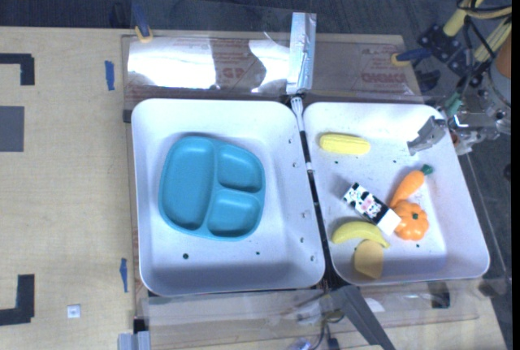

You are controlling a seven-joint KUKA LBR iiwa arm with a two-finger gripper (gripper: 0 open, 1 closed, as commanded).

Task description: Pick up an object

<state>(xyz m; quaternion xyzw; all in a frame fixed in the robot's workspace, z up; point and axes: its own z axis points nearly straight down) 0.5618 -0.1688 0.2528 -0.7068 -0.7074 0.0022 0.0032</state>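
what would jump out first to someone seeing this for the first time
The big blue divided plate lying alone in the left bin draws the eye first. Next comes the cluster of bright toy food in the right bin: a yellow corn cob near the top, an orange carrot, a small pumpkin and a banana lower down. The gripper sits at that bin's upper right corner.

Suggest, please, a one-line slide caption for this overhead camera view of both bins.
Gripper poised over right bin of toy food: corn, carrot, banana; blue divided plate in left bin.
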